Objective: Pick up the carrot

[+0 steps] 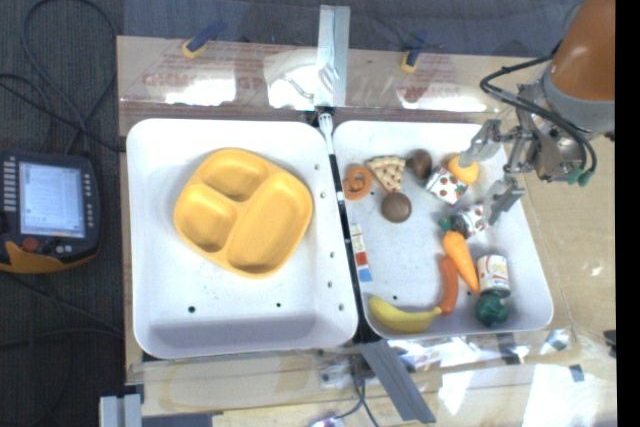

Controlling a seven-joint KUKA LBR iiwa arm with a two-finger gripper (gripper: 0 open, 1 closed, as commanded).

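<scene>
The carrot (pixel 461 258), orange with a green stub at its upper end, lies slanted in the right part of the right bin (pixel 400 250). My gripper (pixel 496 169) hangs over the bin's upper right area, above and to the right of the carrot and apart from it. Its two fingers (pixel 486 139) stand spread and open, with nothing between them. The grey arm with its orange band (pixel 588 45) comes in from the right.
Crowding the carrot are a reddish sausage (pixel 449 286), a small can (pixel 493 273), a green toy (pixel 490 310) and a banana (pixel 403 316). A pizza slice (pixel 387 173), a donut (pixel 357 181) and a brown ball (pixel 397 206) lie further left. A yellow divided plate (pixel 243 210) sits in the left bin.
</scene>
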